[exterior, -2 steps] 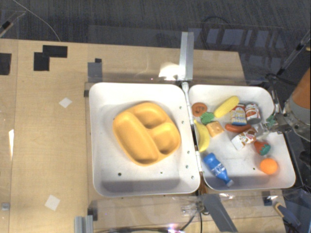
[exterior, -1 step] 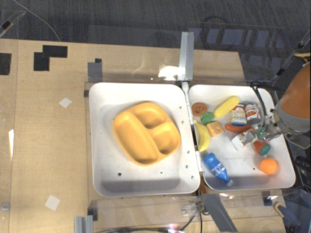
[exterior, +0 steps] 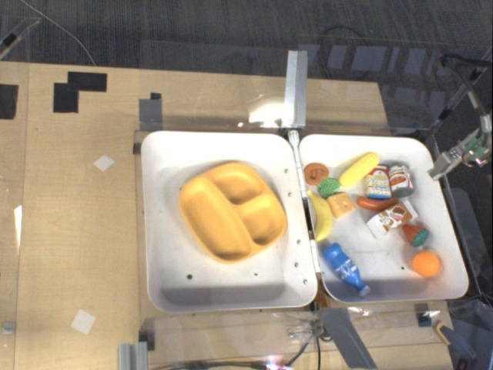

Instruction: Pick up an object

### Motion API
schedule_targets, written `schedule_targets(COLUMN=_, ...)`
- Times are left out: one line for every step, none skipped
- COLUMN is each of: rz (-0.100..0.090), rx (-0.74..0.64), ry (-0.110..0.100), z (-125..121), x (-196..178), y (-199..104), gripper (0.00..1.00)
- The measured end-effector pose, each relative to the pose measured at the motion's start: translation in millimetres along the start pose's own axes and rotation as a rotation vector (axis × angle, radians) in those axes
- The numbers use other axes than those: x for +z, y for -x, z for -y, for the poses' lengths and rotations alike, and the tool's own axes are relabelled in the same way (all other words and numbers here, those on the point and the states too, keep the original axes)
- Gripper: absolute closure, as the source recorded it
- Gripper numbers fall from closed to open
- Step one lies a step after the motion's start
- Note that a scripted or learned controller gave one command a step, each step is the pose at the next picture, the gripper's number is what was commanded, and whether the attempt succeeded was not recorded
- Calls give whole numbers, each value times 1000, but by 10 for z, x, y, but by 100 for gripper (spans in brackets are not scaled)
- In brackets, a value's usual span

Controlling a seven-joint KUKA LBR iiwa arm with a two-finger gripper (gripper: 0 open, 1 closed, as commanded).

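Wooden bench, two bins; gripper (exterior: 471,151), jaw state unclear, should descend squarely over the orange (exterior: 426,264) below-left of it.

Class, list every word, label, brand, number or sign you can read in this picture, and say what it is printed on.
No text can be read.
Two small cans: coloured labels, too blurred.
White carton: printed picture, too small.
Blue bottle: white label patch, unreadable.

One fixed camera looked down at a slant from above the bench (exterior: 69,206), taking in both white bins (exterior: 166,230) whole.
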State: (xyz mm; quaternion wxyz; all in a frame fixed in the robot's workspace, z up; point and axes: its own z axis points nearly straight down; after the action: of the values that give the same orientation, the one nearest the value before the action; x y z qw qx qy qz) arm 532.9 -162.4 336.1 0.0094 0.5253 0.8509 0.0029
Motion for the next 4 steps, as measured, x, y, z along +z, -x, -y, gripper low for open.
schedule_targets(rz=-7, rx=0, ry=-8, z=8, x=50, y=-10, gripper=0)
schedule_targets(rz=-11, rx=331, ry=-16, z=-405, x=1329, y=-660, gripper=0)
schedule_targets(rz=-9, rx=600, ry=-16, z=-931, x=1518, y=-1030, gripper=0)
schedule_targets(rz=-5, rx=786, ry=-20, z=-999, x=2191, y=-80, gripper=0)
